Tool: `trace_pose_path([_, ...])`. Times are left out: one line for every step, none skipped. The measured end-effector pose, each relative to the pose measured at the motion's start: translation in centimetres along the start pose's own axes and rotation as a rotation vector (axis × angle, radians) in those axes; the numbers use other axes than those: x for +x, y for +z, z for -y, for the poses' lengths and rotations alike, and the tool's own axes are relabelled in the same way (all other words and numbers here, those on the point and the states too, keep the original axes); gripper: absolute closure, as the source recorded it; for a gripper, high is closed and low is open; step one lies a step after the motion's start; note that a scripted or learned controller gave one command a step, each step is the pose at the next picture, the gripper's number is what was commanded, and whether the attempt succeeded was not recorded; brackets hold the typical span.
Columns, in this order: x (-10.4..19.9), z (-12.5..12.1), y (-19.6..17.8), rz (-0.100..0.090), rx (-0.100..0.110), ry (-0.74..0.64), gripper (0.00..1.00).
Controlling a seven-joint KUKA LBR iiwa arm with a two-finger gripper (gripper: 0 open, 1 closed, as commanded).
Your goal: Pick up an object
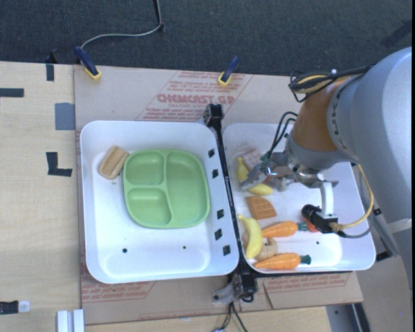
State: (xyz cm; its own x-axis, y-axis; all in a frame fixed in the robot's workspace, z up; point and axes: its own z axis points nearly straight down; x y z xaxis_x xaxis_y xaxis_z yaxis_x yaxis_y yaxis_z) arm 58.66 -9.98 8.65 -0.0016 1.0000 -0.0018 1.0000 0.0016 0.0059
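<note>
My gripper [271,173] is down in the right bin [346,254], near its upper left part, under the orange-banded wrist [317,120]. Just below it lies a small yellow piece [261,189], and a second yellow piece [242,169] lies to its left by the bin wall. An orange-brown cracker [261,207] sits lower down. A banana [252,235] and two carrots [279,229] [283,260] lie along the bin's front. I see nothing lifted off the bin floor.
The left bin [104,254] holds a green divided plate [167,189] and a tan bread piece [112,162] at its upper left. A black divider [221,185] runs between the bins. The arm's grey body [384,130] covers the right bin's right side.
</note>
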Motion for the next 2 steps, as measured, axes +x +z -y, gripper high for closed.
trace_pose_path([0.1,2.3,0.0,0.001,-0.001,0.000,0.00])
trace_pose_path([0.4,5.6,-0.1,0.001,-0.002,0.001,0.00])
